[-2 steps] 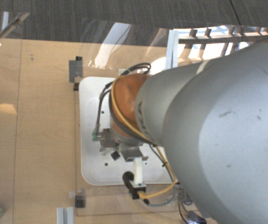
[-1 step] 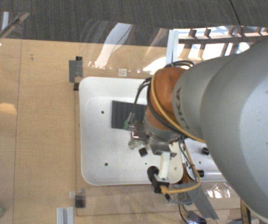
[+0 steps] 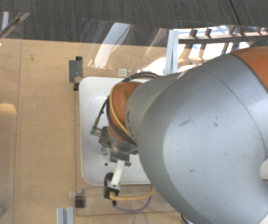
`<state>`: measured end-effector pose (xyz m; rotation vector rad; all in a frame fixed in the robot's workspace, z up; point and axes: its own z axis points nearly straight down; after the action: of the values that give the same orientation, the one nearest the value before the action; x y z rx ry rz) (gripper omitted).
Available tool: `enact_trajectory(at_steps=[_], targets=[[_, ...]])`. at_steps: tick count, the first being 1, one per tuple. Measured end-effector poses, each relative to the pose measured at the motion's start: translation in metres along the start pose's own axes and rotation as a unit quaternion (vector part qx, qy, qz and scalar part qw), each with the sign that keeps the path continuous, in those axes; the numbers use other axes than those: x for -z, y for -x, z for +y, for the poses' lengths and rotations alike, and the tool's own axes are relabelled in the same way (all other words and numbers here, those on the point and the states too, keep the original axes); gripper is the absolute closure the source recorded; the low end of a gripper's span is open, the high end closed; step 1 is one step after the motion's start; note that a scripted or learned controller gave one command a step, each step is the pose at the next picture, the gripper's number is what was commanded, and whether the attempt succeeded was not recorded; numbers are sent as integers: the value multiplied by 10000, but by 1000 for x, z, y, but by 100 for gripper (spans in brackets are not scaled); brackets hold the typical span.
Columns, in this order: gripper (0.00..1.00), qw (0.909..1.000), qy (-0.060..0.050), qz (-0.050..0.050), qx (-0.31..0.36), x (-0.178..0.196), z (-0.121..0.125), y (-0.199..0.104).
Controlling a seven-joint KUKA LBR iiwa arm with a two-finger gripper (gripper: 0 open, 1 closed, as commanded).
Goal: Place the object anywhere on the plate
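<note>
Can't tell if the gripper (image 3: 116, 148) is open or closed: it's seen from above and the wrist hides the business end. It hangs over the left part of a white bin (image 3: 88, 125). The arm (image 3: 204, 139) blocks most of the rest, so where the object or plate sits is anyone's guess. Probably mid-reach. Best bet is a slow, straight descent, then lifting well clear of the bin before any sideways move.

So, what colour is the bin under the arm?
White. The bin shows best in the camera view, left of the arm.
</note>
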<state>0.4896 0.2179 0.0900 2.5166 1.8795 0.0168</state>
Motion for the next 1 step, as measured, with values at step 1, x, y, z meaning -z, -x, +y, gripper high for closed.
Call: enact_trajectory(at_steps=[1], targets=[[100,10000,8,13,18,10,1,-1]])
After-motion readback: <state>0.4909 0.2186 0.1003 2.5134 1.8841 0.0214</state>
